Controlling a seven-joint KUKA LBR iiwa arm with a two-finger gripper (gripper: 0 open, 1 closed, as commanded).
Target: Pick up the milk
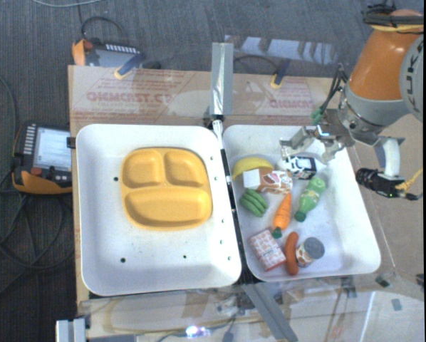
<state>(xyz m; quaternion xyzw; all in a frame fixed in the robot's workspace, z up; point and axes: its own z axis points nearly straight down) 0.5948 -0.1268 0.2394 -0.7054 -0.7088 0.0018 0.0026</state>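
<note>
The milk is a small carton with black and white cow patches. It lies in the right bin near its back edge, next to a brown and white box. My gripper hangs just above and behind the milk. It is open, with one finger to the left and the other to the right. Nothing is between the fingers. The milk rests on the bin floor.
Around the milk lie a banana, a green bottle, a carrot, a green vegetable, a red box, a sausage and a can. The left bin holds a yellow divided tray.
</note>
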